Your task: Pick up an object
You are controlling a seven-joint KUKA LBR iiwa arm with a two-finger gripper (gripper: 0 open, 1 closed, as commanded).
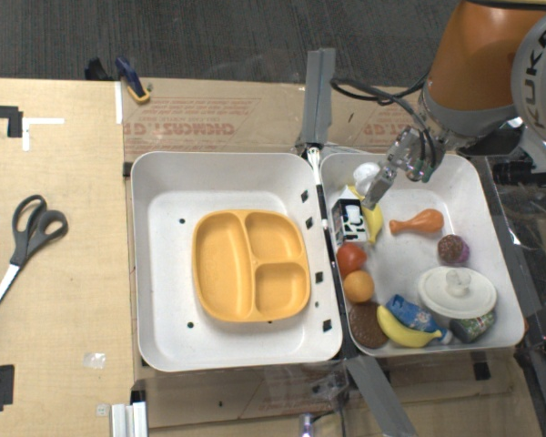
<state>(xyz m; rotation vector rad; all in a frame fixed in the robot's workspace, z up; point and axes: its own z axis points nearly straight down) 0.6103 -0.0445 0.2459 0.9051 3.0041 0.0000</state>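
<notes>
Saw steel scissors point(23, 239) with black loop handles at nine o'clock on the wooden bench, blades partly cut off. Found a smooth orange-yellow plastic tray point(250, 264), rounded and split into three compartments, flat in the left bin point(155, 180). Noted the pickable objects crowded in the right bin point(485, 198): a black-and-white card point(348, 219) touching a small banana point(373, 220) at ten o'clock, a glossy red tomato point(350, 259), an orange point(358, 286), a larger banana point(405, 330) at six, a white lidded pot point(457, 291), a tan drumstick point(417, 223), and a bumpy purple ball point(452, 248). Found the gripper point(379, 188) at eleven o'clock, just above the small banana. Could not tell whether it was apart or together.
</notes>
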